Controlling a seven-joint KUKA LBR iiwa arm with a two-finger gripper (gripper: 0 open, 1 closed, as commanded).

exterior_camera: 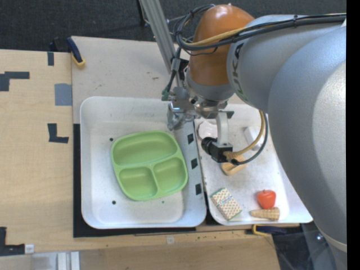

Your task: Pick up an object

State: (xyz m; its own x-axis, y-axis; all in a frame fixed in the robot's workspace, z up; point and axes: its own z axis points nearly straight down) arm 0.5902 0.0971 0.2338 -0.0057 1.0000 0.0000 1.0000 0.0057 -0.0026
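Gripper [179, 116] hangs over the bins' divider by the green tray [149, 165], prob. lining up a grab; open/closed unclear.

We're looking at a robotics lab bench, no question: a big grey industrial arm [292, 66] with an orange band looms over two shallow white bins [90, 151] set side by side on a plain board top (tape marks [56, 133] stuck across it). Toy-like test items sit inside, cables [256, 145] loop freely, dark carpet beyond.
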